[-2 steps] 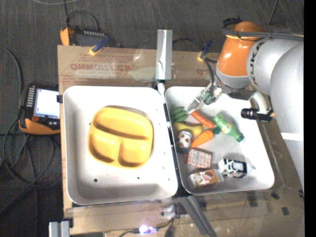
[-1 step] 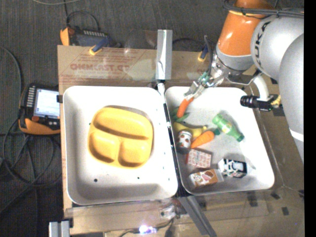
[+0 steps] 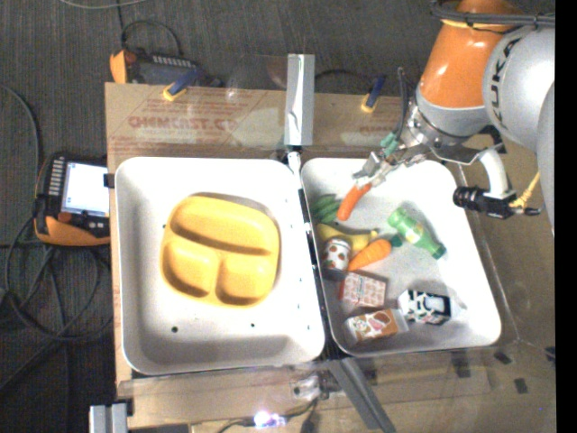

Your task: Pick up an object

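Observation:
My gripper (image 3: 372,175) hangs over the back of the right bin (image 3: 478,278), below the arm's orange band. An orange toy carrot (image 3: 350,202) slants down and to the left from the fingertips, its reddish upper end pinched between them. The carrot's lower end sits above a green toy (image 3: 323,208) by the bin's left wall. Also in the right bin lie a second carrot (image 3: 371,253), a green bottle (image 3: 416,230), a yellow banana (image 3: 348,237) and a small round brown and white toy (image 3: 336,255).
A yellow divided plate (image 3: 221,246) lies in the left bin (image 3: 135,332). At the front of the right bin lie a red and white carton (image 3: 363,289), a brown carton (image 3: 372,325) and a black and white carton (image 3: 424,307). A handheld device (image 3: 77,198) lies left of the bench.

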You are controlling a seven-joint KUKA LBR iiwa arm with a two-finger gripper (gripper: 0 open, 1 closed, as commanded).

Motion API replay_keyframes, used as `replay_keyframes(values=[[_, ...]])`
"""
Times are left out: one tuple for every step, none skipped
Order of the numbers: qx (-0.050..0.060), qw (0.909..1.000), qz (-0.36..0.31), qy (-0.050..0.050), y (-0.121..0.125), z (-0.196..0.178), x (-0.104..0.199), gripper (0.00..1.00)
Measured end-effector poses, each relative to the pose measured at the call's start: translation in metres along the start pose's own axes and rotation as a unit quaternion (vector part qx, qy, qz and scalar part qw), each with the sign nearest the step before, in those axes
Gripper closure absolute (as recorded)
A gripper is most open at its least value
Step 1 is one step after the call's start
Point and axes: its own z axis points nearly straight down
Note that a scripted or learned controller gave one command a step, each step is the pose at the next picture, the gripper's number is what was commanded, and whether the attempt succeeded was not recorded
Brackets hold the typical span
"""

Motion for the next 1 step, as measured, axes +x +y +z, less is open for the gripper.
replay_keyframes(values=[[-0.001,0.9921,-0.126,-0.001,0.0048,-0.0541,0.0458,1.00]])
